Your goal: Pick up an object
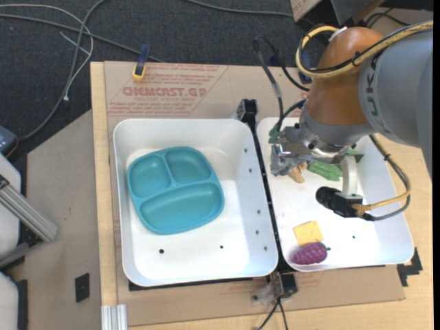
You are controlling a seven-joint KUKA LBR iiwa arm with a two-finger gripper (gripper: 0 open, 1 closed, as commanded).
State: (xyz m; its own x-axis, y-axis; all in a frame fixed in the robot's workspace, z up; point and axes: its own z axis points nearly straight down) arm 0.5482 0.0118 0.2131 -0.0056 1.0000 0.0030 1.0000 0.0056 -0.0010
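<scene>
Tan piece point(297, 175) just beside fingers point(280, 162) in right bin point(385, 239); spread of fingers unclear

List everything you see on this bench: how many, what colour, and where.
cardboard sheet: one, brown, covering the benchtop
left bin: one, white, on the cardboard sheet
right bin: one, white, beside the left bin
divided plate: one, teal, left bin
block: one, yellow, right bin
bumpy item: one, purple, beside the block
long item: one, green, right bin
small piece: one, tan, beside the long item
clamp: one, blue and yellow, sheet's far edge
arm: one, grey and orange, over right bin
gripper: one, metallic, low over right bin
</scene>
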